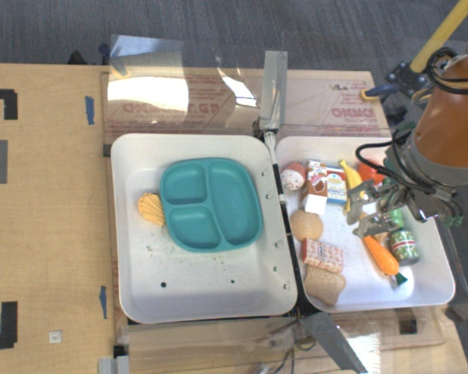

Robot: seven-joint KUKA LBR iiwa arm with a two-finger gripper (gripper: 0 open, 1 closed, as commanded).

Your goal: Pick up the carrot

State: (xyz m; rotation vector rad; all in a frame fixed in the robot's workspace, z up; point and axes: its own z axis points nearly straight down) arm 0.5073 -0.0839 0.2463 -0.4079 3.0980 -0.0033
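Gripper (372, 213) hovers just above the carrot (381, 255) in right bin (441, 283).

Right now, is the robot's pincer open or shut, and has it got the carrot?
Pincer: cannot tell whether open or shut; it is above the right bin. The carrot lies in the bin just below it, not held.

I see tan surface (39, 232) carrying two white bins side by side: left bin (132, 287), right bin (433, 283), edges touching.
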